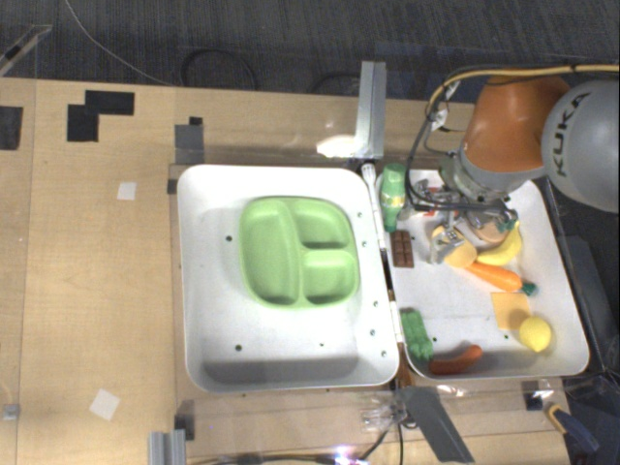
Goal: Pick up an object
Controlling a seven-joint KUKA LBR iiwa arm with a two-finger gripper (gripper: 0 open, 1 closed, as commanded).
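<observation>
Reaching in from the right, your arm (pixel 542 124) hangs over the far part of the right bin (pixel 567 356), its orange band above the wrist and the gripper (pixel 465 229) low among the toys there. You cannot tell from this angle whether the claw is released or clenched, since the wrist hides most of it, and nothing shows plainly between its tips. Just beside it lie a pale yellow wedge (pixel 460 255) and a banana (pixel 504 248), with a carrot (pixel 499 277) a little nearer the front edge. A green bottle (pixel 392 194) lies along the bin's left wall at the far corner, and a small brown block (pixel 403 250), perhaps chocolate, sits against that same wall below it. At the front left corner you have a green ridged piece (pixel 417 332), and a red-brown sausage (pixel 455 359) lies along the front edge. A lemon (pixel 535 333) rests near the front right corner, touching a flat yellow slice (pixel 511 310). Over in the left bin (pixel 208 347), a green divided plate (pixel 295 250) sits near the middle, well apart from the gripper.
</observation>
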